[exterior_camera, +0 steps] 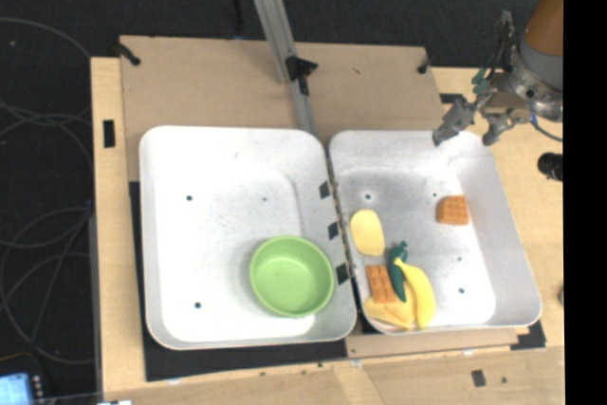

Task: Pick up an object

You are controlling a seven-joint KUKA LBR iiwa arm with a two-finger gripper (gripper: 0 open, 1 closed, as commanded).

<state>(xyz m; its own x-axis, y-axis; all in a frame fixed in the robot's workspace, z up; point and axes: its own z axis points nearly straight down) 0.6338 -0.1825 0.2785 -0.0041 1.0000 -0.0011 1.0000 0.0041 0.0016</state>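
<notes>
1. Looking down at a slant, two shallow white bins are seen side by side on a bench: the left bin (171, 204) and the right bin (474, 175).
2. The gripper (471, 124) is seen at the upper right, hovering over the far right corner of the right bin, with the grey arm (541, 43) behind it. Its two fingers are spread apart, and nothing is held between them.
3. No object has been picked up yet. Several candidates lie in the right bin: an orange block (453, 210) alone near the right wall, a pale yellow rounded piece (367, 231) by the left wall, and a crowded cluster at the near left corner made up of a banana (420, 289), a small green item (396, 253) and an orange waffle-like piece (377, 280).
4. A green bowl (291, 275) sits in the near right part of the left bin.
5. The orange block is judged the easiest target, since it stands well apart from everything else and is nearest the gripper.
6. For a clean grasp, the open fingers should be centred over the block, lined up with its flat sides, lowered until it sits between them, and only then closed.
7. The cluster is best avoided, because neighbours touching one another could be knocked or caught together.
</notes>
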